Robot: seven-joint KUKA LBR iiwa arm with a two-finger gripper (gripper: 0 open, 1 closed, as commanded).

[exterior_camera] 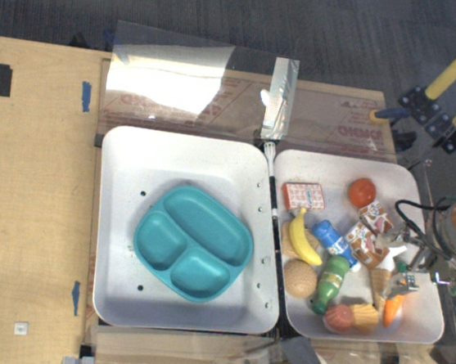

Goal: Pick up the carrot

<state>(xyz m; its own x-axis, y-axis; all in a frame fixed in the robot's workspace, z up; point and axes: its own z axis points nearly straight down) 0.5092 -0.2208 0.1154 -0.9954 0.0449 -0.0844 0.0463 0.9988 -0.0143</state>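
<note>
Heads up: the small orange carrot (393,309) stands nearly upright just below your gripper (412,270); can't tell its state.

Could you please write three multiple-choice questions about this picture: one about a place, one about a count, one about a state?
1. Where does the small orange carrot lie?
A. in the right white bin
B. on the teal tray
C. on the bench

2. How many compartments has the teal plastic divided tray?
A. two
B. three
C. five

3. How does the curved yellow banana rest?
A. standing upright
B. held by the claw
C. lying flat among the toys

Answers: 1 A, it lies near the right white bin's lower right corner. 2 B, three hollows show. 3 C, it lies on the bin floor.
</note>
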